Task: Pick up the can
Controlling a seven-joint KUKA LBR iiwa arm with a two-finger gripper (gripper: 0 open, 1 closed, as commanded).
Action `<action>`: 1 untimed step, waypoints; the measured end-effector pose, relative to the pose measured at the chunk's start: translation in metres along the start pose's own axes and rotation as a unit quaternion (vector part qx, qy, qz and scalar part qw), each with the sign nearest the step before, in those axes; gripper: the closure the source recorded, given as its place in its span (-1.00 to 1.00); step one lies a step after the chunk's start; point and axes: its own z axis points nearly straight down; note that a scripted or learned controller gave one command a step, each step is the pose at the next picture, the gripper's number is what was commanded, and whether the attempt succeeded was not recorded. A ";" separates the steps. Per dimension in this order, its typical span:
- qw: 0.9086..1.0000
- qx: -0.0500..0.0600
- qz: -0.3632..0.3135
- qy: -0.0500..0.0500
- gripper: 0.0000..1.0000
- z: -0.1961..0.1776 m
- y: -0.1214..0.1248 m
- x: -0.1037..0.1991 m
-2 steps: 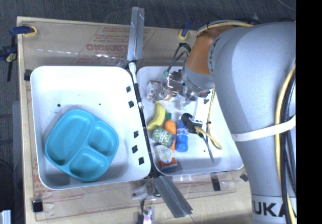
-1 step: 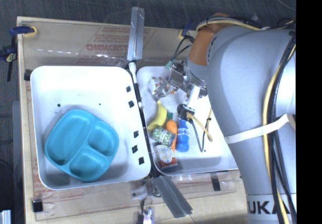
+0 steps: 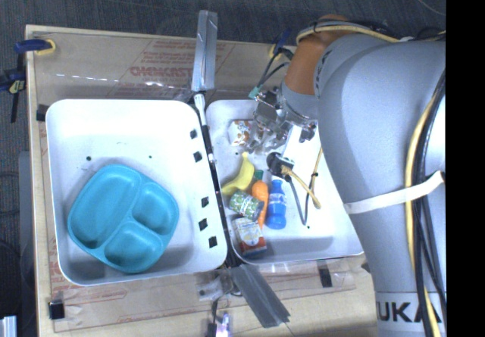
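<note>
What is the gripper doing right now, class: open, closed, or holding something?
Gripper: over the right bin, above the cluttered items; whether it is open or closed cannot be told, and nothing is seen held.

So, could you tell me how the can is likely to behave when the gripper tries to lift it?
The can lies on its side, so it would probably roll if nudged. It is wedged among the banana, carrot and blue bottle, so the fingers may snag neighbours. It looks small, likely light.
</note>
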 end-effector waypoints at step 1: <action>1.000 0.007 0.001 -0.004 -1.00 0.003 -0.002 -0.004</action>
